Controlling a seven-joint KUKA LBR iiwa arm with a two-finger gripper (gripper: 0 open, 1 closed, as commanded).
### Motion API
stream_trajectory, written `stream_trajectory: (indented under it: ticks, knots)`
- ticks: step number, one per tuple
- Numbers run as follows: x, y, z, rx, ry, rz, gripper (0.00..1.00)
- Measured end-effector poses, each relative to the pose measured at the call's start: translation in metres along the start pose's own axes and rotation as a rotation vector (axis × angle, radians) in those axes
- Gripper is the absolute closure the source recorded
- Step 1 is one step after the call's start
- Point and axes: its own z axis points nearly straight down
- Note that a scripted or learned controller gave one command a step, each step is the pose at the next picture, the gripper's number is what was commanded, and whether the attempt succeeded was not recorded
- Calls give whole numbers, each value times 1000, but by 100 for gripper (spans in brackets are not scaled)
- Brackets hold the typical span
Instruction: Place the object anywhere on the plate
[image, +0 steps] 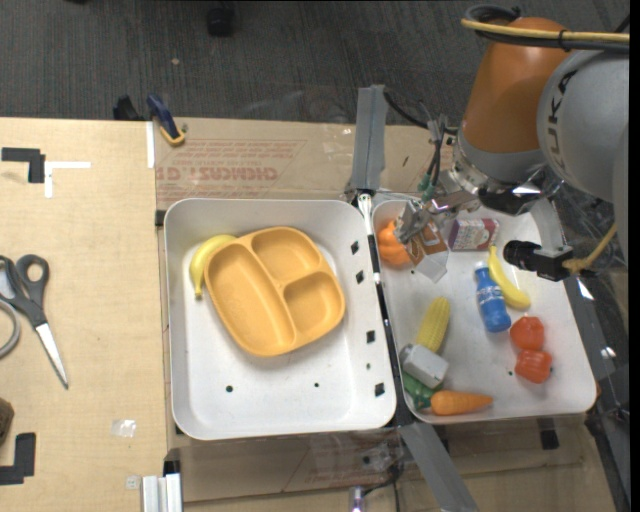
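Single fixed camera, overhead slant, likely mid-range

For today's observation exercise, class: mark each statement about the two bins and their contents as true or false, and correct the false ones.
1. The orange plate lies in the left bin. True.
2. The plate has three compartments. True.
3. The corn cob lies on the plate. False: it lies in the right bin, apart from the plate.
4. A banana lies beside the plate's upper left edge in the left bin. True.
5. The scissors lie inside the right bin. False: they lie on the bench, left of both bins.
6. The gripper hangs over the plate. False: it is over the far left corner of the right bin.
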Motion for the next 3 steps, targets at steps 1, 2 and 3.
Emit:
stream_trajectory:
  ticks: [1,2,3]
  knots:
    - [53,4,34,2,0,-14,100]
    - [144,20,53,4,-1,290,100]
    - [144,20,53,3,-2,289,0]
